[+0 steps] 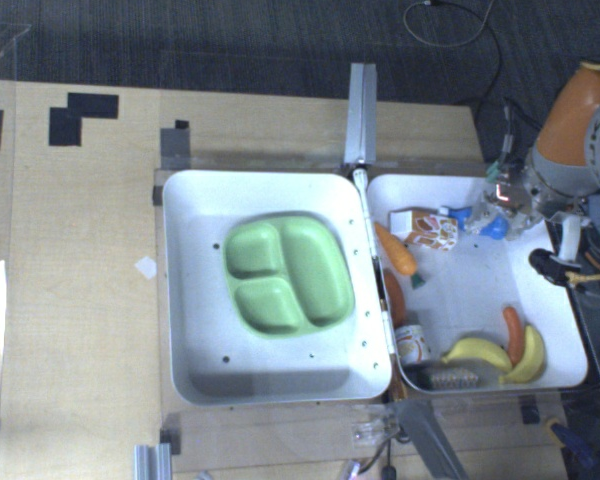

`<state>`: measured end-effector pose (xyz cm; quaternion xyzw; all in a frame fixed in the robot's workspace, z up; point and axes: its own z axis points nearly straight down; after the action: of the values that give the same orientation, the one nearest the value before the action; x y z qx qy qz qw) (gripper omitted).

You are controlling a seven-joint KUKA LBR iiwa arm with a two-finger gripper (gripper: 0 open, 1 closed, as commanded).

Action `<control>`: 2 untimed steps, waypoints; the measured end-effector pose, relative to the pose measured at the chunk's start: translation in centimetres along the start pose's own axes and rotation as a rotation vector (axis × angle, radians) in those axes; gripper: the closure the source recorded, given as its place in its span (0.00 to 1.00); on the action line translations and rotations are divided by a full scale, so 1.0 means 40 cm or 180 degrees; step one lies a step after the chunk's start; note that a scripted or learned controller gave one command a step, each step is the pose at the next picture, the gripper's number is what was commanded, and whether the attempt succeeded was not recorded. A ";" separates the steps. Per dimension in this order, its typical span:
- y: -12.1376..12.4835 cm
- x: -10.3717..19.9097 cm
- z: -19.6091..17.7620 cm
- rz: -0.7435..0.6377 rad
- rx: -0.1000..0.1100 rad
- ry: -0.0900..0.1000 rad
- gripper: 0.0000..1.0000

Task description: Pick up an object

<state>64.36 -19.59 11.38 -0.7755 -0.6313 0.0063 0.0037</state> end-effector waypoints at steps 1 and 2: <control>0.045 0.097 -0.259 0.0656 -0.0048 0.0018 1.00; 0.055 0.039 -0.362 0.1099 -0.0044 0.0020 1.00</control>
<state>67.06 -18.47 25.80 -0.8725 -0.4887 0.0002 -0.0008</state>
